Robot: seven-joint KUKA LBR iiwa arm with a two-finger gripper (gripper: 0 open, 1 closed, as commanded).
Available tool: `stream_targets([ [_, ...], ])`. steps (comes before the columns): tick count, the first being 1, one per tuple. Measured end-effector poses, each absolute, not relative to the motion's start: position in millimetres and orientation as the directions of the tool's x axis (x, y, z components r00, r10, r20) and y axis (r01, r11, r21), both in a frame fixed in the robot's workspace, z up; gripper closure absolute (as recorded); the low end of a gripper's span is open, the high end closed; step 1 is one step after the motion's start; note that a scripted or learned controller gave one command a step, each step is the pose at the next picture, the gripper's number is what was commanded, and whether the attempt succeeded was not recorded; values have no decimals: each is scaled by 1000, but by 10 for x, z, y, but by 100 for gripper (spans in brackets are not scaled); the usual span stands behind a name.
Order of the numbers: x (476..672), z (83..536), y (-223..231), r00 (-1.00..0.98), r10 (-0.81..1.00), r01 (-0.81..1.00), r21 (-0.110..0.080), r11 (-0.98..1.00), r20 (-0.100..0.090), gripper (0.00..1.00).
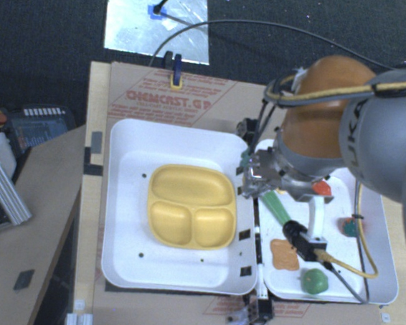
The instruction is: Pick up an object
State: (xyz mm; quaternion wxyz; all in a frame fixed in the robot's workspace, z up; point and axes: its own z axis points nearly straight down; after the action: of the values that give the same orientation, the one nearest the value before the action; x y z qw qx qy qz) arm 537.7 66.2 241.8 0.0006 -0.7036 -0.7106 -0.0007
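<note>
My gripper (pixel 253 183) hangs low over the divider between the two bins, at the left edge of the right bin (pixel 382 274). A long green stick (pixel 277 208) lies slanted just below and right of it, close to the gripper. A flat orange piece (pixel 284 255) and a round green ball (pixel 314 281) lie nearer the front of the right bin. A small red piece (pixel 321 186) peeks out from under the wrist. A small teal and orange thing (pixel 350 226) sits toward the right wall. Nothing shows between the fingers.
The left bin (pixel 125 186) holds a yellow divided plate (pixel 190 206) in its middle. The arm's orange and grey bulk hides the back of the right bin. Cardboard lies beneath both bins, and a yellow cable loops across the right bin.
</note>
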Motion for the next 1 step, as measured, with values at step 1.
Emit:
stream_targets([
  [1, 5251, 2379, 1071, -9, 1000, 1000, 0, 9, 1, 100],
])
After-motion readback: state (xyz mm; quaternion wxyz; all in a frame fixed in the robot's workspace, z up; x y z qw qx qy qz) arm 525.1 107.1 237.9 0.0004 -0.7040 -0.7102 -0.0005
